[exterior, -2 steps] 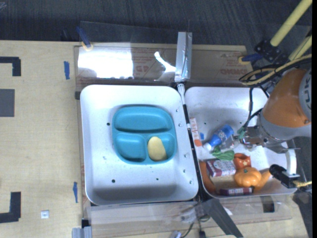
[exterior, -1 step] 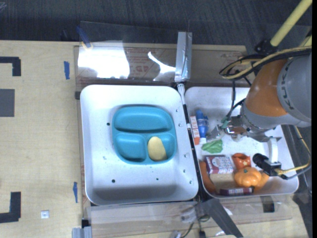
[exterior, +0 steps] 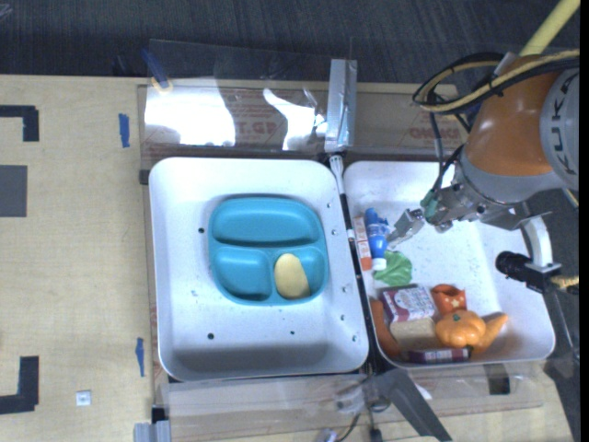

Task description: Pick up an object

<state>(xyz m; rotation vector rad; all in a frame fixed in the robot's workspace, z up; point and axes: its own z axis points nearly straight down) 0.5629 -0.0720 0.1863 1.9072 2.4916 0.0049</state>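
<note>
My gripper [exterior: 403, 228] hangs over the left part of the right bin [exterior: 515, 274]. It sits just right of a blue and white bottle [exterior: 373, 232] and above a green leafy piece [exterior: 396, 268]. Nothing shows in its grasp. Along the bin's front lie a maroon box [exterior: 408, 301], a red tomato-like piece [exterior: 448, 296], an orange pumpkin-like piece [exterior: 459, 328] and a dark orange piece [exterior: 381, 331] at the front left corner. The arm's orange band [exterior: 511, 141] rises at the upper right.
The left bin [exterior: 175, 265] holds a blue divided plate [exterior: 248, 238] with a yellow lemon-like object [exterior: 291, 275] in its lower right compartment. A ridge [exterior: 348, 247] separates the two bins. Black cables [exterior: 451, 76] loop above the right bin.
</note>
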